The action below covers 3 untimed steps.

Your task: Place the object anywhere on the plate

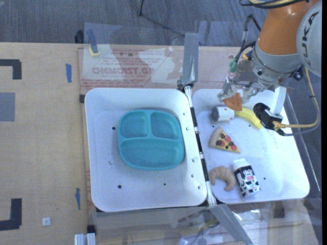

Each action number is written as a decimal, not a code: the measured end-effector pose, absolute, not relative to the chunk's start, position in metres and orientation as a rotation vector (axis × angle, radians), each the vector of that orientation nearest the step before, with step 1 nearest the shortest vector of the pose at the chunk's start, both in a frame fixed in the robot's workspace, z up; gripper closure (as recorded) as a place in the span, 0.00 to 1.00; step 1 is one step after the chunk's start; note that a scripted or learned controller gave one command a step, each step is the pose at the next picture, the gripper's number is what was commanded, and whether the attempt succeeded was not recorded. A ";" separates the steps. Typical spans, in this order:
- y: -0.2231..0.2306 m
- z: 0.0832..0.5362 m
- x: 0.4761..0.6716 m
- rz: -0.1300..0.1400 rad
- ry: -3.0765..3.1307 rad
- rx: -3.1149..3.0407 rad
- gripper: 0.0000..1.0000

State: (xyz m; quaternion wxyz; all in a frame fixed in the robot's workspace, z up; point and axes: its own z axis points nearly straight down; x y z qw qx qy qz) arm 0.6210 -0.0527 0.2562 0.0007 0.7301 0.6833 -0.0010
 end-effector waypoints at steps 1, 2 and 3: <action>0.025 0.198 0.597 -0.001 2.194 2.250 1.00; 0.086 0.198 0.610 0.002 2.267 2.174 1.00; 0.086 0.198 0.610 0.002 2.266 2.174 0.00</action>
